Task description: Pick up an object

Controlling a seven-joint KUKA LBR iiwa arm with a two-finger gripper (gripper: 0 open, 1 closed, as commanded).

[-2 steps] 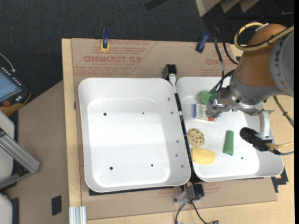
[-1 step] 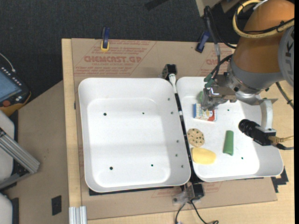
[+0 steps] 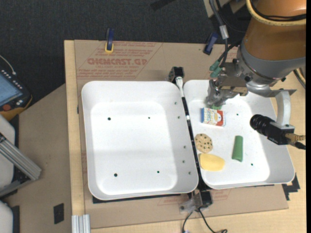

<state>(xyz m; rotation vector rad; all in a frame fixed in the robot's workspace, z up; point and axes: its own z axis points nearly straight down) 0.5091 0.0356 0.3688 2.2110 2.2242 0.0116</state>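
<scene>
Our end effector (image 3: 214, 99) hangs just above the small carton (image 3: 213, 116) (we cannot tell its state). Descending off-centre, we risk nudging the carton toward the cookie (image 3: 204, 141).

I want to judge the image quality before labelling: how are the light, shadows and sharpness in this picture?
Camera view: light is soft and even; a faint grey shadow crosses the lower half of the shallow white left bin; the small colourful box, round cookie and green cylinder look sharp; the close orange-banded arm is slightly soft; the pincer looks a little blurred.
</scene>
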